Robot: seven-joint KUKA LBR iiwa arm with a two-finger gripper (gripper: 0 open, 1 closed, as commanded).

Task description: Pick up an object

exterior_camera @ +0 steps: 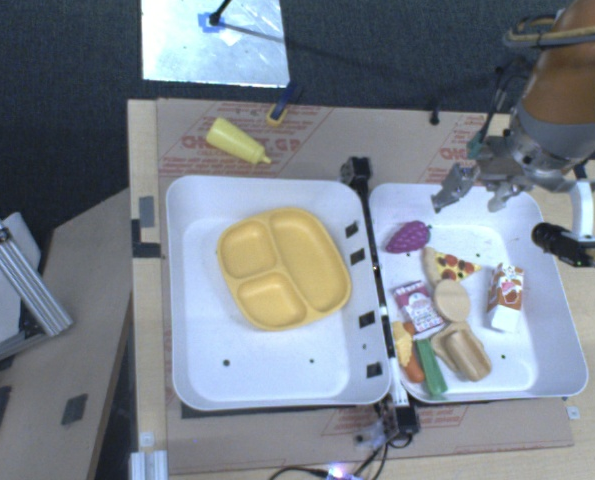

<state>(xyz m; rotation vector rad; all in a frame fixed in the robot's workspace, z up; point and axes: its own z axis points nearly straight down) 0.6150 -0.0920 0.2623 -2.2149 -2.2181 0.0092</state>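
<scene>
1. The gripper (pixel 474 190) hung above the far edge of the right bin (pixel 562 353), its two fingers spread apart with nothing between them.
2. The candidate objects lay clustered in that bin's left half: a purple grape bunch (pixel 408 235) nearest the gripper, a pizza slice (pixel 448 265) just below it, a small red packet (pixel 417 306), and a tan bread piece (pixel 463 352) at the near end.
3. A juice carton (pixel 505 298) stood apart from the cluster, toward the bin's right side — judged the cleanest target, since no neighbour crowded its sides.
4. The left bin (pixel 202 368) held a yellow divided plate (pixel 281 267); a yellow bottle (pixel 236 140) lay outside both bins on the cardboard.
5. To do the step well, the fingers should be centred over one isolated item, aligned across its narrow dimension, and lowered straight down — closing only once both fingers flank it, to avoid nudging the adjacent items.
</scene>
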